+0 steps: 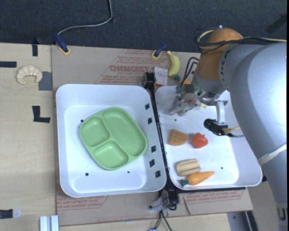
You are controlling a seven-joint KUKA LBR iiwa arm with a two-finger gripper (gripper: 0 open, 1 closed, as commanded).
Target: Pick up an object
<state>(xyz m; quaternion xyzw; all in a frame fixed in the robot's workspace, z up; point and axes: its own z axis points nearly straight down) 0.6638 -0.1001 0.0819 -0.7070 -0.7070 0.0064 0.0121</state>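
The gripper point(183, 106) hangs low over the far end of the right bin point(231, 158), its grasp impossible to judge, so nothing looks picked yet: waffle point(177, 138), tomato point(199, 140), bread roll point(188, 166) and carrot point(200, 177) lie nearer

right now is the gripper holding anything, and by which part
Cannot be told. The gripper is low in the right bin, apart from the waffle, tomato, bread roll and carrot.

The plate point(113, 137) lies in the left bin point(67, 177). In the right bin point(241, 174), the waffle point(177, 138) sits at 9 o'clock of the tomato point(199, 140); the bread point(188, 166) and carrot point(200, 177) lie toward 6 o'clock.
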